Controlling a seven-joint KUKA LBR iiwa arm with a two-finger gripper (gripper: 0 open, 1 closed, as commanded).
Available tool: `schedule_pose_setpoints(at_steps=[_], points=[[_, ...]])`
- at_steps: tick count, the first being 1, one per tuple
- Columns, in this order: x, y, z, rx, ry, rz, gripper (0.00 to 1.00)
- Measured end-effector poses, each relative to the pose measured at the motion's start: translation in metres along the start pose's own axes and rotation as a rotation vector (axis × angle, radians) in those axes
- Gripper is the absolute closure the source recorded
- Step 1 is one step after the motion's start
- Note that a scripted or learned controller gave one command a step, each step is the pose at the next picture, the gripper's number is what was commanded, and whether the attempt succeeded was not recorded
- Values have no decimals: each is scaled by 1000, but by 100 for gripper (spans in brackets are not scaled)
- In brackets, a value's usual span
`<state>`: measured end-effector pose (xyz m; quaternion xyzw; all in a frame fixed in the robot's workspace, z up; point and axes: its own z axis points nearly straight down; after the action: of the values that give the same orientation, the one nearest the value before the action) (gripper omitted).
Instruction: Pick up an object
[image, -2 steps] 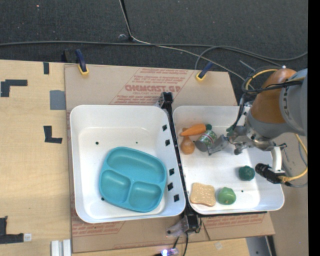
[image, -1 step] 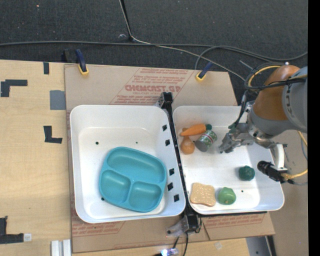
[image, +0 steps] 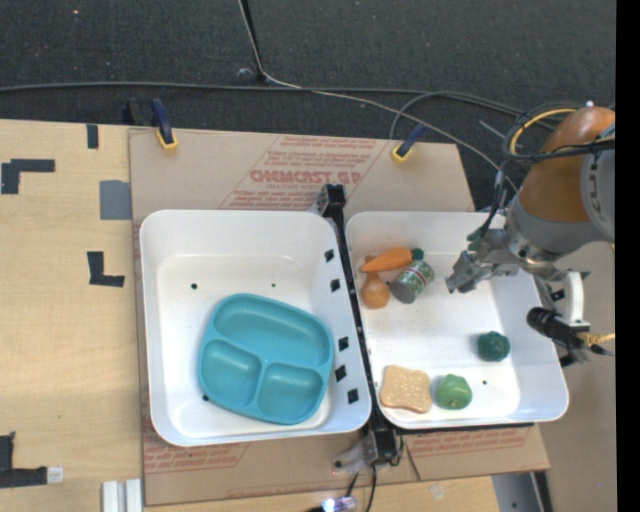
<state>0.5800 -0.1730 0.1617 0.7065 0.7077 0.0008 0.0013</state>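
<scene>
Carrot (image: 386, 261) left of hand (image: 466, 273).

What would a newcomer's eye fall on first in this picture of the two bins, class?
First, the large teal plastic divided tray lying in the left white bin. Next, the small toy foods in the right white bin: an orange carrot near the divider, a slice of toast beside a light green round fruit at the near edge. The grey gripper hangs over that bin's right part.
</scene>
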Motion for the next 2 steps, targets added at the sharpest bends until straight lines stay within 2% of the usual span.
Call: schedule_pose_setpoints(at_steps=[1,2], points=[[-3,4,-63,-3,-2,0,100],[-3,5,-70,2,0,1,100]])
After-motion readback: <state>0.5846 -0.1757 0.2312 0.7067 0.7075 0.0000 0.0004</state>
